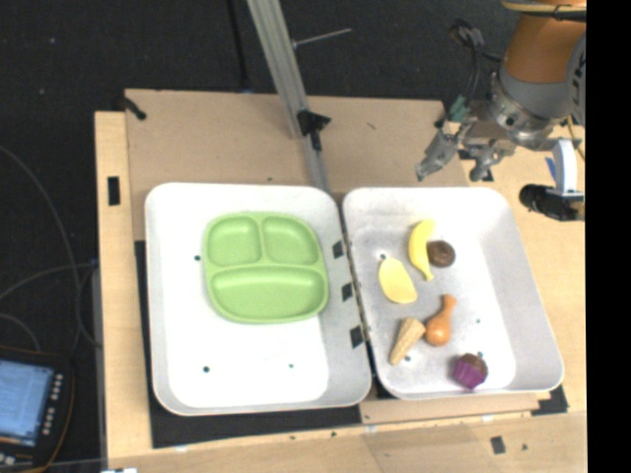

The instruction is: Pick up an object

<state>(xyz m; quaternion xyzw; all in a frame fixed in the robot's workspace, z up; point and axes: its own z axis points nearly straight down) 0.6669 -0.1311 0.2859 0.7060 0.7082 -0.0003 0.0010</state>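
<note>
My gripper [455, 168] hangs above the back rim of the right bin [527, 294], open, with nothing between its fingers. Below it in that bin lie a yellow banana [422, 247] touching a small brown round piece [441, 254], a pale yellow wedge [396, 280], an orange drumstick-shaped piece [441, 321], a tan cone [405, 340] and a purple round piece [469, 370] near the front. The banana is the thing closest to the gripper.
The left bin [173, 363] holds a green divided plate [266, 268]. A slanted metal post [281, 57] rises behind the two bins. Brown board runs along the back of the bench.
</note>
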